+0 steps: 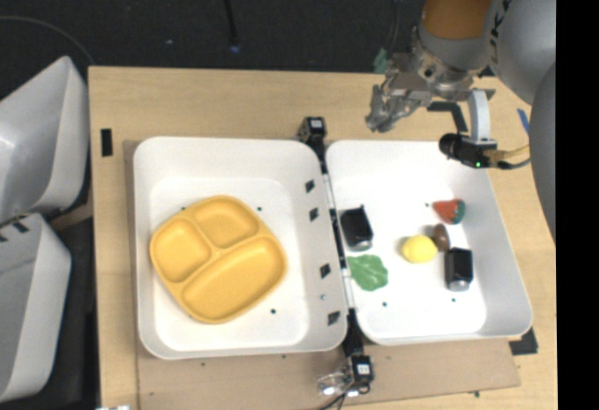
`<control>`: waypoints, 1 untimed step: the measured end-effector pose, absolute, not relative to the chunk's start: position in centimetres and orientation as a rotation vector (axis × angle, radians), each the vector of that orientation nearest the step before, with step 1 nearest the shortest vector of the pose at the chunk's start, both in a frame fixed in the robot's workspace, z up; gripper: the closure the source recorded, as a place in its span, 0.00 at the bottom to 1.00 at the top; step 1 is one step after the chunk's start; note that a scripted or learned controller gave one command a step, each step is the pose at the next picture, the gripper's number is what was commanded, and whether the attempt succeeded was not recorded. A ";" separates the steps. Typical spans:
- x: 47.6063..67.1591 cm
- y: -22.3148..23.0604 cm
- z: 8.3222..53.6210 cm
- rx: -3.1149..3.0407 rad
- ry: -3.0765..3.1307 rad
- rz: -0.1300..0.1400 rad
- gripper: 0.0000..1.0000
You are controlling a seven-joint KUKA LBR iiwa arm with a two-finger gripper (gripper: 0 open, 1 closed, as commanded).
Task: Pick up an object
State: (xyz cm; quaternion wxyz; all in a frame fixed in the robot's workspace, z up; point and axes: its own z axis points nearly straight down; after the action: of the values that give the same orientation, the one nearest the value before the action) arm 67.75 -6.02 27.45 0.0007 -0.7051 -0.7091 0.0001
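The right bin [412, 165] holds several small objects: a black block [356, 227] by its left wall, a green soft piece [368, 272] below it, a yellow ball [419, 249], a brown item [440, 236], a red and green strawberry-like toy [450, 209] and a dark rectangular item [458, 269]. My gripper [386, 115] hangs above the bench just past the right bin's far left corner, raised well off the objects. Nothing shows between its fingers [377, 118].
The left bin [150, 165] holds a yellow divided plate [218, 257]. A black clip [313, 128] sits at the far end of the seam between the bins. White shapes [37, 146] stand at the bench's left edge.
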 end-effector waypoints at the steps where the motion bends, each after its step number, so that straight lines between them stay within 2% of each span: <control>1: 68.2 0.1 26.7 -2.212 -2.227 0.002 1.00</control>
State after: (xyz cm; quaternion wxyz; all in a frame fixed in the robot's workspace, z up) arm 68.21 0.09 26.70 0.0014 -0.7047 -0.7095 0.0006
